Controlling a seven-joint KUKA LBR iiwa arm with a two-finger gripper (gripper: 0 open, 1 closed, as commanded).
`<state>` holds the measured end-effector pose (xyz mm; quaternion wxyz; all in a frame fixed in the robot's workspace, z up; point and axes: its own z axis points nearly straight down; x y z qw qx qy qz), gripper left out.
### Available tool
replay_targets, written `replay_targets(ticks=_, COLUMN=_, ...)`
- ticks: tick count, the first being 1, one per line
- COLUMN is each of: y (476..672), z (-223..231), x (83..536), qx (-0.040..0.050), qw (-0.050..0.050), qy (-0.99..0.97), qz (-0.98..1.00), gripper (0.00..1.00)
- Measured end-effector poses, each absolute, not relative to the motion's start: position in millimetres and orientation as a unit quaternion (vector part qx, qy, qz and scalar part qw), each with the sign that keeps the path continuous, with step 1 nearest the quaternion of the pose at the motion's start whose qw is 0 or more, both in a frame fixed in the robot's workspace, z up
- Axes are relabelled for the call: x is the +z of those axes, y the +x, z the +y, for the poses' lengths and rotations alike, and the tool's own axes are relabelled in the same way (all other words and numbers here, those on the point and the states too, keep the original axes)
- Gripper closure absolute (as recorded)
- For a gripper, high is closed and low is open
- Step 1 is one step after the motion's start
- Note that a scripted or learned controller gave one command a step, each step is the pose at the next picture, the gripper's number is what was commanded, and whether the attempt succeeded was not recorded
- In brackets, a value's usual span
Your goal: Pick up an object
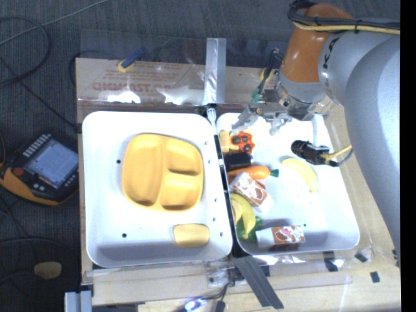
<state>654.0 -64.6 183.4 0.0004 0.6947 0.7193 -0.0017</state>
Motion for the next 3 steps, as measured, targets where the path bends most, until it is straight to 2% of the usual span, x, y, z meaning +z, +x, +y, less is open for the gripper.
replay_targets(ticks=1, y=630.9, z=-97.7, x=121.3, qx=0.0066, qw=0.009, qy=0.688, qz=0.725, gripper=0.0)
replay_targets(ticks=2, y=641.8, z=-95.8, x=89.2, qx=0.0016, qw=0.005, qy=0.671, qz=0.741, gripper=0.0)
replay_targets(ticks=3, y=642.4, z=-123.6, x=89.0, qx=0.0013, qw=0.005, qy=0.627, qz=0.779, gripper=0.0)
